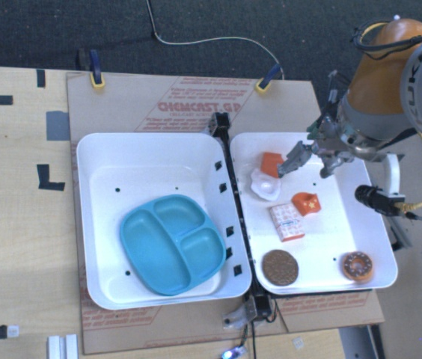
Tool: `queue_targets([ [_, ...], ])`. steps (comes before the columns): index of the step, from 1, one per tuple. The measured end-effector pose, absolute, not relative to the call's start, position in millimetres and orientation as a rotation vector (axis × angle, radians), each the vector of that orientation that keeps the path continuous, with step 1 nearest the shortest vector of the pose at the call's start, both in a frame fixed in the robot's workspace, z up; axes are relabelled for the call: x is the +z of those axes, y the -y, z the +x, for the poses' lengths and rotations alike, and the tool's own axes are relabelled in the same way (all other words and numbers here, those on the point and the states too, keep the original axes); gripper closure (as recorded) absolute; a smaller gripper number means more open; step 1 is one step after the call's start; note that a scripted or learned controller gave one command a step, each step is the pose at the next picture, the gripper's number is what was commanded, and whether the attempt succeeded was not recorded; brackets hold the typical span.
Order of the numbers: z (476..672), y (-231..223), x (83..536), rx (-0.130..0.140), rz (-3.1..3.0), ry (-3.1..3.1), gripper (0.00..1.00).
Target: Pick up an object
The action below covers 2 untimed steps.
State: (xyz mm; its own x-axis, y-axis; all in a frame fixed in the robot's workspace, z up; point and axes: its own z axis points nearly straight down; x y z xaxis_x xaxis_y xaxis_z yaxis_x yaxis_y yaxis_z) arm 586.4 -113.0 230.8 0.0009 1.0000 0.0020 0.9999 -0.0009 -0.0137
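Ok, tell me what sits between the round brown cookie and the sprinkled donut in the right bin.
Nothing: bare white bin floor separates cookie and donut, camera view.

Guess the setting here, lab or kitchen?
Likely a robot lab bench: two white bins clamped on a cardboard sheet, toy food like a donut, and the gripper reaching in.

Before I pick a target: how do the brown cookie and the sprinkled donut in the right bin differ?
The cookie is a plain dark-brown disc with no hole; the donut is a ring with a centre hole and speckled orange-pink topping. The cookie looks larger than the donut. The cookie lies near the bin's front left corner, the donut near its front right corner. Both are round, lie flat, and sit apart from the gripper.
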Motion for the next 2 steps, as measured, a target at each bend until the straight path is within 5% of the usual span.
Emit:
queue_targets([
  [1,588.9,113,237,0.001,-2.218,2.223,0.0],
  [2,590.7,110,193,0.007,-2.217,2.22,0.0],
])
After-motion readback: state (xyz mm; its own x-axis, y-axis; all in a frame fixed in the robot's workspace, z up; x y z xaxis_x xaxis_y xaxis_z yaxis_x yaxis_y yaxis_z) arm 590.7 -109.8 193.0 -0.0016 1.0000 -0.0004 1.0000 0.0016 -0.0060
